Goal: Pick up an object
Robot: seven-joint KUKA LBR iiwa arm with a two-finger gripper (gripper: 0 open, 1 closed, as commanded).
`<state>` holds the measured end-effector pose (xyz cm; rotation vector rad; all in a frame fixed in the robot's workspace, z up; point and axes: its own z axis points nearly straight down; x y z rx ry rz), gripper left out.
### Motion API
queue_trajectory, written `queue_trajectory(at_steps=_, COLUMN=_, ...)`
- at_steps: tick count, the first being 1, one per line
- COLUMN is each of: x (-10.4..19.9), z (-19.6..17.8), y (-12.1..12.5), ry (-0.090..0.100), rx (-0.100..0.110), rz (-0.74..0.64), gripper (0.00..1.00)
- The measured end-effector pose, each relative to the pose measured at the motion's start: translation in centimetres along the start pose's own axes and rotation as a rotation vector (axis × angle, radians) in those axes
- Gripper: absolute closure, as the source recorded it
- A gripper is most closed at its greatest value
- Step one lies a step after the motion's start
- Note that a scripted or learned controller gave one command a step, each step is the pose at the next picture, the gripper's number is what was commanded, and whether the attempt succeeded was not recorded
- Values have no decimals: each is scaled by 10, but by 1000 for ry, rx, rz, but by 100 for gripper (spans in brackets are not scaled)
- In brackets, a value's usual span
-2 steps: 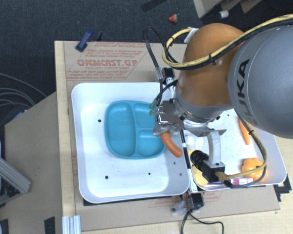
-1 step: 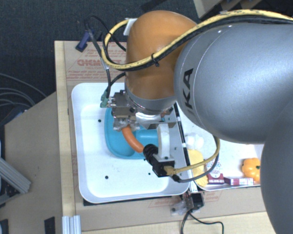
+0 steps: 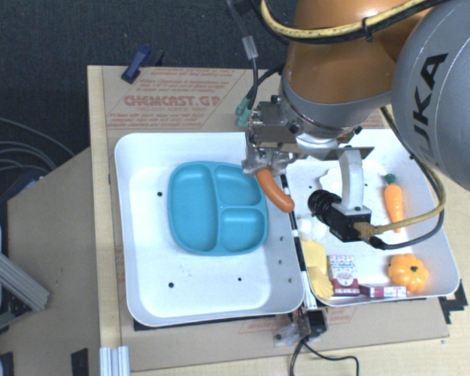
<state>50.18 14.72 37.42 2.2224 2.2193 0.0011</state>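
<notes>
Now an orange sausage-shaped toy [image 3: 275, 191] is held between the closed fingers of the two-finger gripper [image 3: 264, 168] over the inner edge of the left white bin [image 3: 141, 288]; it should be lifted slowly and straight.

The metal 2-finger gripper [image 3: 265, 165] holds an orange sausage-shaped toy [image 3: 274, 190] over the seam between the 2 shallow white bins [image 3: 141, 288]. A blue 3-compartment plastic plate [image 3: 216, 207] lies in the left bin.
</notes>
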Motion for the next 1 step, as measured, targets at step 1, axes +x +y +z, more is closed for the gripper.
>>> queue_trajectory(at_steps=1, x=-63, z=91, y=-12, ry=0, rx=4, rz=-1, gripper=100)
